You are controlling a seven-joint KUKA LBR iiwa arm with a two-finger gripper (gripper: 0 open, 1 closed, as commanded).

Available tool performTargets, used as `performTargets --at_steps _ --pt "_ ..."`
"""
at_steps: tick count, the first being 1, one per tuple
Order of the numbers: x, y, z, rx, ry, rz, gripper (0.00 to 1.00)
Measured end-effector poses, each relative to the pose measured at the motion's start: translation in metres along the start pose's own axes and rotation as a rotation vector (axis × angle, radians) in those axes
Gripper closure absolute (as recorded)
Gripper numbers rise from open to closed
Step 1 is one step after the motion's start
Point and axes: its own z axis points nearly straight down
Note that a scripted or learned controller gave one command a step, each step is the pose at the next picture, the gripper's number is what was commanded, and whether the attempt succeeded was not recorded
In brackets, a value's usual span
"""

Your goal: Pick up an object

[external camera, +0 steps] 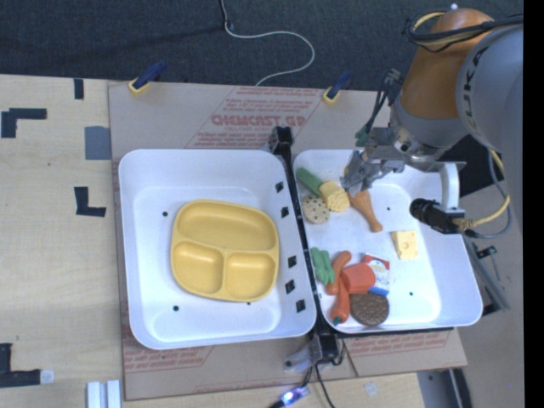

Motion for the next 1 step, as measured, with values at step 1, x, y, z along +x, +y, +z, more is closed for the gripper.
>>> performTargets --at_steps 1 --pt "0.0289 0.0532 0.0018 0.000 0.000 0.000 1.00"
